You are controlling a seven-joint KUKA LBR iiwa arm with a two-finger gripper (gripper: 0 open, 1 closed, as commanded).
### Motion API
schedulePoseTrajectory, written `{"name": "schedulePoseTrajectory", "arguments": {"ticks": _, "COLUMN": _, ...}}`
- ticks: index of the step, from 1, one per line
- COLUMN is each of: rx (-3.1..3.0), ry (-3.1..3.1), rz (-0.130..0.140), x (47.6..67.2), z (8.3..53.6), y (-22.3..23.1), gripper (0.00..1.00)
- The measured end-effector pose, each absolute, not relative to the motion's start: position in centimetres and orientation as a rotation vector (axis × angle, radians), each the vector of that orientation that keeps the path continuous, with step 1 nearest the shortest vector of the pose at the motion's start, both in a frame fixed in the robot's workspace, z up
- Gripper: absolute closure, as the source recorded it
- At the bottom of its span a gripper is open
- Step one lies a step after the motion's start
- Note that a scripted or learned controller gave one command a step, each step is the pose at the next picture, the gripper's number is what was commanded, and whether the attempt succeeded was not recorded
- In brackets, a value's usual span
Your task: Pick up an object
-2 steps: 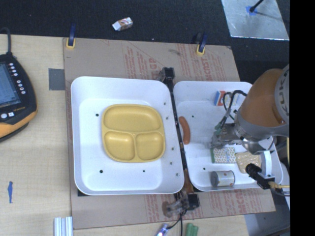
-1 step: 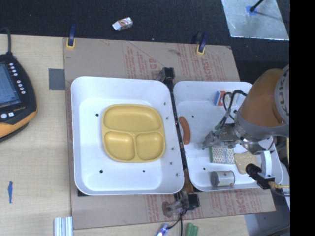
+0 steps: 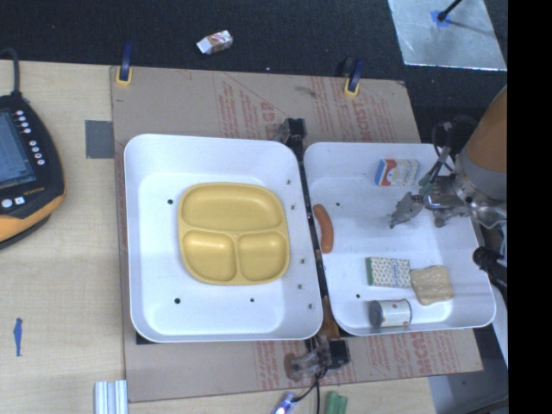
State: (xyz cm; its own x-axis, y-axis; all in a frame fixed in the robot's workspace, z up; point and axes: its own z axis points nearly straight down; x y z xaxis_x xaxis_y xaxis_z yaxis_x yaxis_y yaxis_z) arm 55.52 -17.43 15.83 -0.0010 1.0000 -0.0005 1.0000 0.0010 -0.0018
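Observation:
The right bin (image 3: 345, 317) holds several small things. A white, red and blue carton (image 3: 396, 172) lies at the back. A brown sausage (image 3: 323, 228) lies along the left wall. Toward the front are a green and white packet (image 3: 388, 271), a tan bread-like piece (image 3: 431, 284) and a small can (image 3: 390, 312) on its side. My gripper (image 3: 421, 215) hovers in the right bin's back right part, just in front of the carton and behind the packet. It is open, with nothing between its fingers.
The left bin (image 3: 151, 171) holds a yellow divided plate (image 3: 233, 232). A teach pendant (image 3: 21, 166) lies at the bench's left edge. Clamps (image 3: 350, 76) hold the cardboard sheet at the back. The bins' touching walls run down the middle.

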Motion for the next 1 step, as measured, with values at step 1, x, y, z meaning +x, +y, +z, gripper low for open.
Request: {"name": "schedulePoseTrajectory", "arguments": {"ticks": 1, "rx": -2.215, "ry": -2.223, "rz": 0.003, "x": 65.33, "z": 9.08, "y": -20.57, "gripper": 0.0}}
